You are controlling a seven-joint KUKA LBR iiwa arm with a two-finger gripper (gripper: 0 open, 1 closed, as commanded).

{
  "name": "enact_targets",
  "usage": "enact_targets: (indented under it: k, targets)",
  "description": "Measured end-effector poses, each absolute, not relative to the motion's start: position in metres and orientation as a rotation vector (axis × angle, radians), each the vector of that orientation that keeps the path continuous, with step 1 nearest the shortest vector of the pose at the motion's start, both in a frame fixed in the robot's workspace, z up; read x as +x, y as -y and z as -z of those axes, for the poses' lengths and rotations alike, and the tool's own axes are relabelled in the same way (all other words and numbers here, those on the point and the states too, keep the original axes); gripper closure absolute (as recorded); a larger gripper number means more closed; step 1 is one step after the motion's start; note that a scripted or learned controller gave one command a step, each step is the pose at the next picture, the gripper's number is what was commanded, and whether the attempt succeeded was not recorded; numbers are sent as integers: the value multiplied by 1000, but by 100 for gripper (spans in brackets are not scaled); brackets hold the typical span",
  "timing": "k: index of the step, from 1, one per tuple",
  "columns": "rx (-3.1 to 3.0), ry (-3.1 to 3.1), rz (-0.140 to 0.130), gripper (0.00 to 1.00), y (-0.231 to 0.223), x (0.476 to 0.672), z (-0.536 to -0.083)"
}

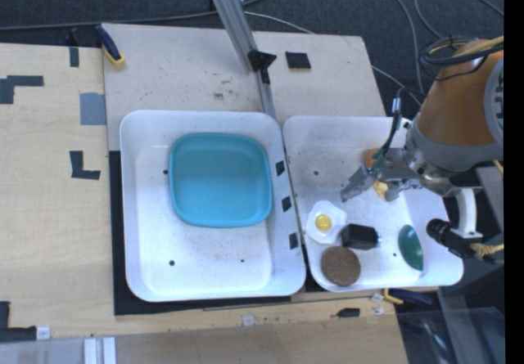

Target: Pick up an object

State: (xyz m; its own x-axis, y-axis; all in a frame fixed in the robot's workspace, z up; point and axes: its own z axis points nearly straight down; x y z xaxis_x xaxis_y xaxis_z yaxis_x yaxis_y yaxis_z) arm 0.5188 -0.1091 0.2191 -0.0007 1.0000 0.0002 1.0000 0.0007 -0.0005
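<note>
Camera view: I find the claw (359,187) low in the right bin (327,137), fingers apart, empty, poised above the fried egg toy (324,222).

You find no text, label, brand, number or sign that can be read anywhere in this view. The dark tape patches (24,86) on the bench at the left are plain shapes and carry no writing. The small black square (298,60) on the far board is blank too. Neither white bin's rim (196,119) bears any print that you can make out.
</note>
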Motion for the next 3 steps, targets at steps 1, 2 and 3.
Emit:
enact_targets:
  k: [1, 2, 3]
  targets:
    - [-2218, 2218, -6, 0, 108, 512, -157]
    - [-2217, 2219, -6, 0, 101, 503, -102]
    - [-2223, 2223, 2, 0, 102, 504, -91]
